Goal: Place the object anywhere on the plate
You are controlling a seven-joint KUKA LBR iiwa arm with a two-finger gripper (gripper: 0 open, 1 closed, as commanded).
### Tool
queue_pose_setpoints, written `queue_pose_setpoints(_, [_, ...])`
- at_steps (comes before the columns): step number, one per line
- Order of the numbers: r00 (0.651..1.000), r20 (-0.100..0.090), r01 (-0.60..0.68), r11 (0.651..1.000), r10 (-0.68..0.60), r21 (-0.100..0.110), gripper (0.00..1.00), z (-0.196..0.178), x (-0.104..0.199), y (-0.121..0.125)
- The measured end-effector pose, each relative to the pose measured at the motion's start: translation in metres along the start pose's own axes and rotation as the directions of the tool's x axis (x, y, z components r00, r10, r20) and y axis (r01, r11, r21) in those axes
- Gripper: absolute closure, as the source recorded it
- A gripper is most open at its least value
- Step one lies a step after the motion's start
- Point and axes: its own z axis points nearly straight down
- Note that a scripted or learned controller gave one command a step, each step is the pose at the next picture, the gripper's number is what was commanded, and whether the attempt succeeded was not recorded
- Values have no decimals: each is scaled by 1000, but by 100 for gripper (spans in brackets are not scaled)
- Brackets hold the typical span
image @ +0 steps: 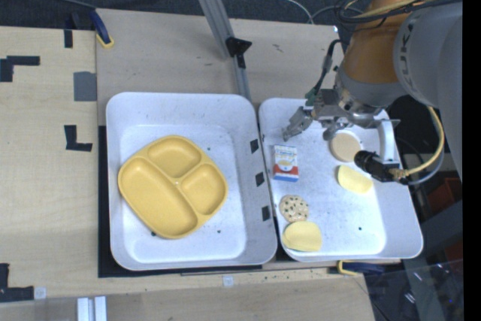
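My gripper (312, 125) hangs over the right bin (376, 233), near its 11 o'clock corner, and I cannot tell if it is released or clenched; I see nothing held in it. The plate (172, 185) is yellow with three compartments and lies in the left bin (180, 109), a little toward 9 o'clock of that bin's middle.

The nearest thing to me is a small box (285, 162), lying flat just at 7 o'clock from my gripper. I judge it is light and stiff, with straight sides, so I would take it across its narrow width. At 6 o'clock from the box lies a cookie (294, 207), and touching it a yellow disc (303, 236); another yellow piece (354, 180) and a pale round piece (345, 146) lie toward 3 o'clock. These look thin and flat, probably harder to pinch, and the cookie may be fragile
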Motion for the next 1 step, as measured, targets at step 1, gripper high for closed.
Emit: queue_pose_setpoints(1, [1000,2,-4,1000,4,-3,100,-11,-4,1])
